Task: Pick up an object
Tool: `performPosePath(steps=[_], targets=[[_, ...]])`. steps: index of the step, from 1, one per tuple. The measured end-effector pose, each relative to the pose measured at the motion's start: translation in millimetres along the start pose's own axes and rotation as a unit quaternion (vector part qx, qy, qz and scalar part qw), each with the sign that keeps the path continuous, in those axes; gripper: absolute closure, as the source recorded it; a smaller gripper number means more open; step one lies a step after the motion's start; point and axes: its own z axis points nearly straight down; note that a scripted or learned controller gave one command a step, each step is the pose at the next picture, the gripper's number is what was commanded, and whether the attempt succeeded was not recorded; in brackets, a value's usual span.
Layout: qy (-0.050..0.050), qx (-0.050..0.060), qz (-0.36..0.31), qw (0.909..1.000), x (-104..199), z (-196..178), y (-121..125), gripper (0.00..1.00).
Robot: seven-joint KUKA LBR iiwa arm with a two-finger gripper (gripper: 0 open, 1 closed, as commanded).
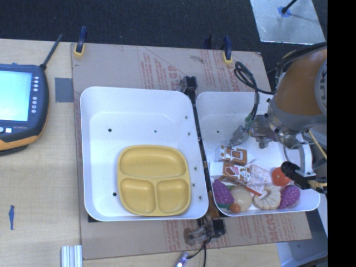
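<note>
The right bin (pixel 222 113) holds a cluster of toy foods along its near side. Among them are a brown and white carton (pixel 234 156), a white and red packet (pixel 254 174), purple grapes (pixel 223 193), a red tomato (pixel 280 176), a pale cookie (pixel 267 199) and a purple piece (pixel 290 196). My gripper (pixel 240 137) hangs low over the middle of this bin, just above and behind the carton. The grey and orange arm (pixel 297 93) reaches in from the right. Nothing visibly hangs from the gripper.
The left bin (pixel 139 113) contains a yellow three-compartment tray (pixel 154 179) on its near half. A teach pendant (pixel 19 102) lies at the far left of the bench. Blue clamps (pixel 227 48) hold the cardboard at the back edge.
</note>
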Motion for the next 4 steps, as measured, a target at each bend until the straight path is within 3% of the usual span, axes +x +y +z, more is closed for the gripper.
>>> performPosePath(steps=[1, 2, 3, 4], targets=[[0.0, -0.006, 0.0, 1.0, 14.5, 48.6, -4.0, 0.0], [0.0, -0.001, 0.001, 1.0, -15.5, 66.5, 85.2, 0.0], [0.0, -0.001, 0.0, 1.0, -15.6, 66.2, 105.7, 0.0], [0.0, 0.0, -0.002, 1.0, -15.8, 55.6, 105.9, 1.0]])
